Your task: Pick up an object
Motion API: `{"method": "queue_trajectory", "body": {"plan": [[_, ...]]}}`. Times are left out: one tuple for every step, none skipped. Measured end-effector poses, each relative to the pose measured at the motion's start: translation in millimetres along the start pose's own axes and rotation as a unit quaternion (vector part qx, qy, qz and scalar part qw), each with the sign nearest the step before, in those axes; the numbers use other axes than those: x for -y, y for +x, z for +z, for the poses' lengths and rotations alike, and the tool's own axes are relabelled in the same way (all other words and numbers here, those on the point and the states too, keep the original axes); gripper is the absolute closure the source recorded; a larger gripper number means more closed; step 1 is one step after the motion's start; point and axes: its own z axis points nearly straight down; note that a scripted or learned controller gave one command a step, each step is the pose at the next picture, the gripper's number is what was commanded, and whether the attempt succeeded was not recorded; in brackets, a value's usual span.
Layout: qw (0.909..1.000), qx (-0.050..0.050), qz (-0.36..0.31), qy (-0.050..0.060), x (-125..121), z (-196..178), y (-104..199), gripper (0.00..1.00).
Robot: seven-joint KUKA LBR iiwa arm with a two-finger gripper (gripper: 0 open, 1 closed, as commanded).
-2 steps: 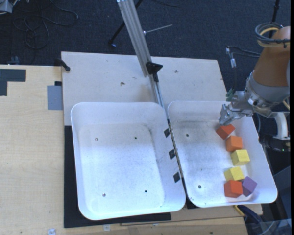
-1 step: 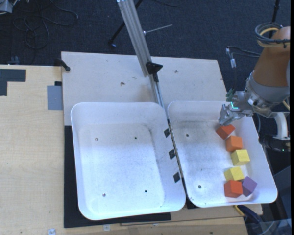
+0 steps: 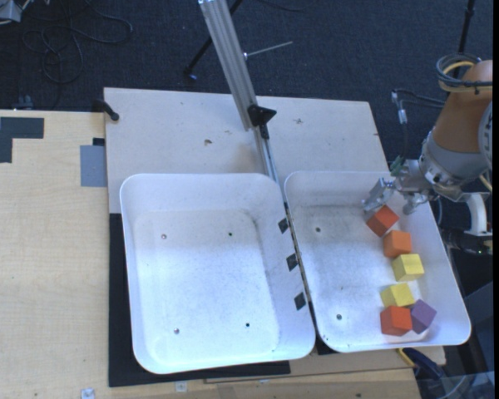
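Claw (image 3: 397, 196) splayed open, holding nothing, hangs at right bin's (image 3: 333, 339) far right edge, fingers straddling just above an orange-red block (image 3: 382, 219) that heads a line of blocks along the wall, probably lined up to close on it.

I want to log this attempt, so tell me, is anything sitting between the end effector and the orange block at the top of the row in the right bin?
Nothing visible does. The end effector hangs just above the top orange block, at the far end of the right bin. The next orange block lies beside it, nearer the camera, not between them.
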Motion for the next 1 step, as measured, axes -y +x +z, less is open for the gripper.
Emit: {"method": "queue_trajectory", "body": {"plan": [[1.0000,-0.001,-0.001,-0.003,-9.4,48.9,6.5,0.00]]}}
